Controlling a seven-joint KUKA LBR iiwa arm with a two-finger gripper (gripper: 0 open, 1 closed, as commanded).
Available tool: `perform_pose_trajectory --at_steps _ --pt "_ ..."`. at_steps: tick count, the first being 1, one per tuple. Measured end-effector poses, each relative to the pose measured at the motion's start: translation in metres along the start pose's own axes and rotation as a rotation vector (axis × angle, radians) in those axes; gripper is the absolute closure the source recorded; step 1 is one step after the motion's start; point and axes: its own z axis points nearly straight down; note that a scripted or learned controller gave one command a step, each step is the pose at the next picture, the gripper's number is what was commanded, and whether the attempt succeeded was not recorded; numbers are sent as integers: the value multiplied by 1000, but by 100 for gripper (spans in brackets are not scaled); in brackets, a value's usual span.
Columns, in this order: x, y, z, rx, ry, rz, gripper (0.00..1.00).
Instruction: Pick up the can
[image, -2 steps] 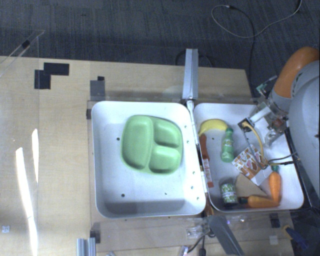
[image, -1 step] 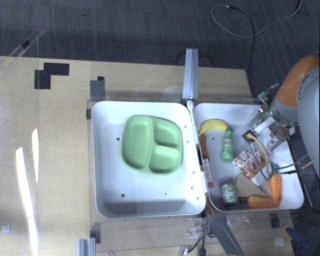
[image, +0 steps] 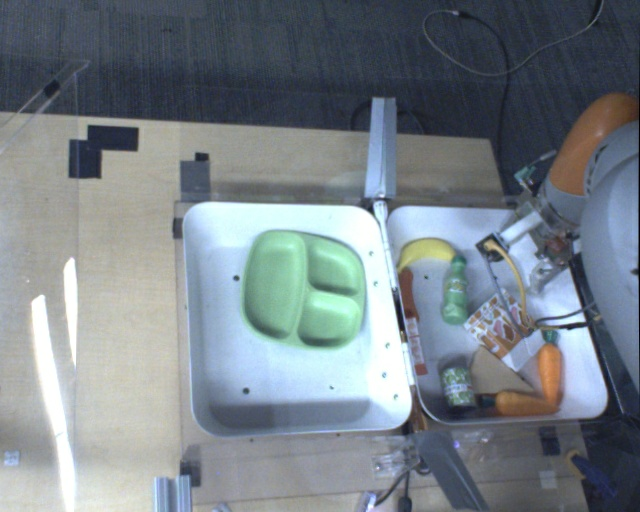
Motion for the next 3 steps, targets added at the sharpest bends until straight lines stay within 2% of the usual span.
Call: perform_pose_trajectory --at_steps 1,2,3 --pt "-26 -11 -95 -11 7 -180 0" --pt "-77 -39 -9 -6 4 -53 0" --pt "-16 -10 1 -3 5 -44 0"
